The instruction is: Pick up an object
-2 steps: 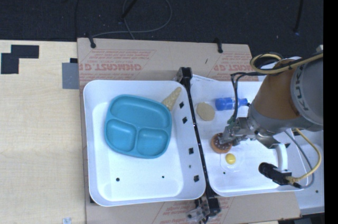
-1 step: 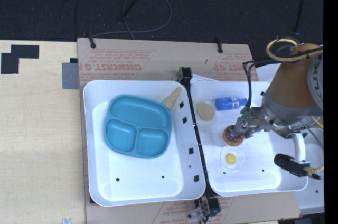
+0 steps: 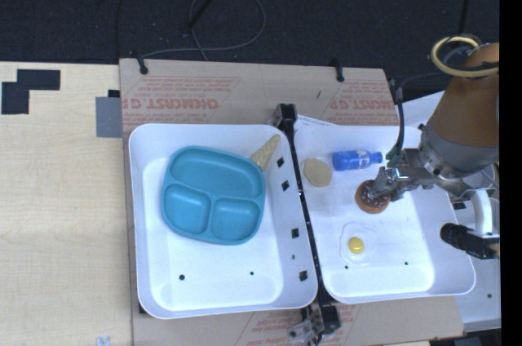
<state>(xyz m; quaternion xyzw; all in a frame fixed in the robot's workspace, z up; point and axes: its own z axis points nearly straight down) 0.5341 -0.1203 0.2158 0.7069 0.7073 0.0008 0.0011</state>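
Brown disc (image 3: 373, 201): in right bin (image 3: 424, 275), below blue bottle (image 3: 356, 160) | gripper (image 3: 380, 191) directly over it, positioned for your pick; finger state: cannot tell | fried-egg toy (image 3: 356, 246) lies apart, nearer you.

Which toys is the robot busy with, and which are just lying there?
Busy with:
round brown disc
gripper over it

Just lying there:
blue divided plastic plate
tan cone
round tan cookie
small blue bottle
fried egg toy
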